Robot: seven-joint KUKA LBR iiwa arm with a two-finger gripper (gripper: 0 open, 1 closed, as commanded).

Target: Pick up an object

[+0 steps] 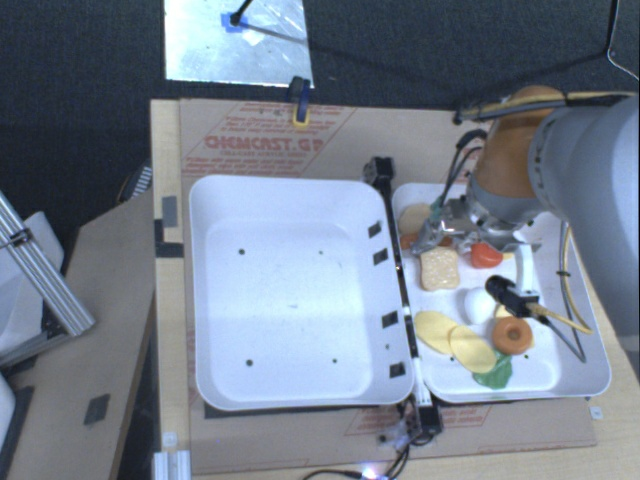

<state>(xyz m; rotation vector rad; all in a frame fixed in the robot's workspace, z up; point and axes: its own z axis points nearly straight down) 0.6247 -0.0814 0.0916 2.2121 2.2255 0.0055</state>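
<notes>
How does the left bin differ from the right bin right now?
The left bin has a bare white floor, while the right bin holds a cluster of small items, among them a tan bread slice and an orange ring. The gripper sits over the right bin, not the left bin. Both are shallow and white.

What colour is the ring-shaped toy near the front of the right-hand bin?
Orange-brown, like a doughnut, seen in the camera view.

Both smooth white plastic bins (290,298) sit on a matt cardboard sheet (270,138), near a shiny metal plate (235,28).
</notes>
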